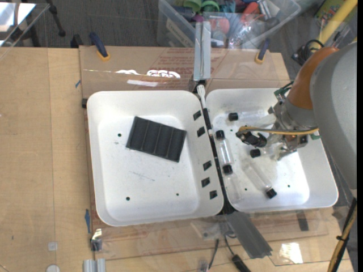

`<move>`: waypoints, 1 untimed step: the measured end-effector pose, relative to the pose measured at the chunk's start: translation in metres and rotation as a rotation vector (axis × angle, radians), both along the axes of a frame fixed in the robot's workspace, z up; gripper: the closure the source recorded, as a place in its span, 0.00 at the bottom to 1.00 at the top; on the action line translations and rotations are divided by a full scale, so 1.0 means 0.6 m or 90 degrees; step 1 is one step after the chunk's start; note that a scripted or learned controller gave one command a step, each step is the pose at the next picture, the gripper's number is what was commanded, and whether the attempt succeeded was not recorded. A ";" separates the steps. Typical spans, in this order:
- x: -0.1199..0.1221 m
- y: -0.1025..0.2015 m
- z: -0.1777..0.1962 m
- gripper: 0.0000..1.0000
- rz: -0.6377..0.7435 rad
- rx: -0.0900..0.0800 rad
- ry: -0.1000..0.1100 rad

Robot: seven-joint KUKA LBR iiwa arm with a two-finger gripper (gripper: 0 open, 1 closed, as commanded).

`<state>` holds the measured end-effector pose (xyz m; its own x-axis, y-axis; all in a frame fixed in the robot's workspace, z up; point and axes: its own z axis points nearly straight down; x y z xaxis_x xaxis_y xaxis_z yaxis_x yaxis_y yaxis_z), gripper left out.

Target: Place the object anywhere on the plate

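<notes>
Clear vial with black cap (262,184) lies near the right bin's (317,194) front edge, another clear vial (224,154) along its left wall. Gripper (282,146) hovers low over right bin's middle among clear vials; grip state cannot tell. Dark ribbed plate (156,138) lies tilted in left bin (102,169), toward its back.

— Left bin (102,169): holds the ribbed plate (156,139), lying flat toward its rear, tilted against the bin's edges.

— Right bin (317,191): touching the left bin along the shared centre wall; holds several clear tubes, one (224,154) just beside that wall, another (262,182) nearer the front.

— Above the right bin's rear half: gripper (282,142), arm (334,95) entering from the right.

— Behind both bins: storage tub (227,10) of mixed items.
</notes>
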<state>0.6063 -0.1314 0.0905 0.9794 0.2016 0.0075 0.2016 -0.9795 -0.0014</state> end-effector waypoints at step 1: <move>0.012 0.033 -0.001 1.00 0.000 -0.004 -0.001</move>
